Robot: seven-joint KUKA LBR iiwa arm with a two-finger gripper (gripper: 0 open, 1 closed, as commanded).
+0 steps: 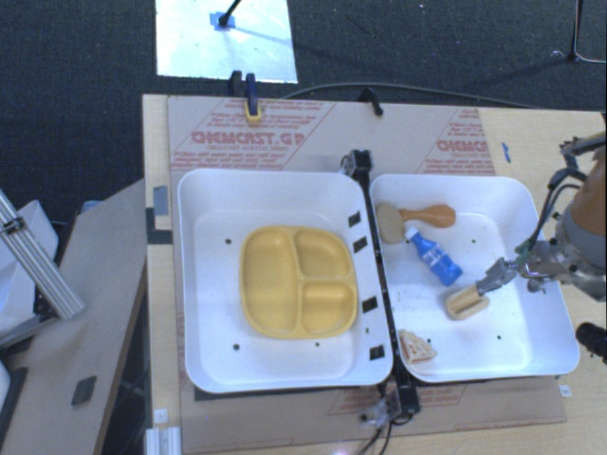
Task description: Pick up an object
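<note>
Wooden bench (159, 282), printed sheet (322, 131), left white bin (204, 282), right white bin (545, 349) side by side

Bright, even overhead light; the 2 white bins (285, 188) nearly wash out, shadows stay faint, and the picture is slightly soft.

Two shallow white bins side by side on a bench. In the left bin (204, 254), centre of frame, a yellow divided plate (299, 281). In the right bin (541, 339), a wooden brush (417, 218) near the upper left corner, a blue bottle (434, 257) just below it, a tan block (466, 301) right of centre, a small wedge-shaped piece (416, 346) at lower left. Gripper (495, 278) at right, reaching in just beside the tan block, grip unclear.
</note>
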